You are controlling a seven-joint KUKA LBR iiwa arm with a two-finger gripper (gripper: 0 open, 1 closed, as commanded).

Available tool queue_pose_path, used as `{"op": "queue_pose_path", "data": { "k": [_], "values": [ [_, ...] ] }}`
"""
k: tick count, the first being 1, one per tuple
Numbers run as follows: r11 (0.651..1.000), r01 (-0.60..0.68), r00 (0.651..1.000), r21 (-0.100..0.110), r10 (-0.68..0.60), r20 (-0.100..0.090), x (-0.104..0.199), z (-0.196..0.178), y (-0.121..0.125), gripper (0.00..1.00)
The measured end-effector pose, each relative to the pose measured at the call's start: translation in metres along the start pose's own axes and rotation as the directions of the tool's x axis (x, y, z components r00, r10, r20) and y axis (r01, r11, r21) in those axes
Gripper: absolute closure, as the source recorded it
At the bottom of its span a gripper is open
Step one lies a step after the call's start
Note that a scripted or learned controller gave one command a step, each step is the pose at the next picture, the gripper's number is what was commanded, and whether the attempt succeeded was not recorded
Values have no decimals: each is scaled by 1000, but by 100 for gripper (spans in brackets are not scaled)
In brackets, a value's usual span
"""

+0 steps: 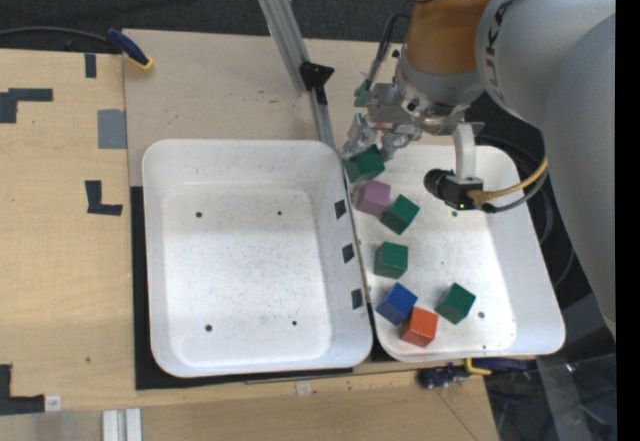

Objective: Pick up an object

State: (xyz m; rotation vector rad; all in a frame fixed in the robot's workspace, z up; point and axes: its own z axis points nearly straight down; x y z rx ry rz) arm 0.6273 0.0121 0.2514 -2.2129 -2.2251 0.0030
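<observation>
While the grey arm (pixel 560 39) reaches in from the right, its hand (pixel 372 142) hangs over the far left corner of the right bin (pixel 500 259), and a dark green cube (pixel 365 164) sits between the two fingers. I judge that the hand is closed on this cube, because the cube looks tilted and a little higher than the other blocks, as if it does not rest flat on the bin floor. So the task's thing is here, in the hand, just beside the wall that the right bin shares with the left bin (pixel 240 259).

Just below it lies a purple cube (pixel 374 196), very near, maybe touching the held cube; I cannot tell which. Beside the purple one is a second green cube (pixel 401 213), and lower there is a third green cube (pixel 391 258). Near the front edge lie a blue cube (pixel 397 302) and an orange cube (pixel 419 326), touching each other, with one more green cube (pixel 456 302) to their right.

The hand comes down steeply at the corner, I think because the wall leaves little room there. The grasp seems to be made, so the lift is the part that remains. The risk is that the cube slips out, since it is held at an angle, or that it drags the purple cube with it. Both bins stand on the desk (pixel 60 229).
</observation>
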Motion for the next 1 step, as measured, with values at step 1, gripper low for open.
{"op": "queue_pose_path", "data": {
  "k": [1],
  "values": [
    [1000, 1, 1000, 1, -1, 0, 55, 18, -8, 100]
  ]
}}
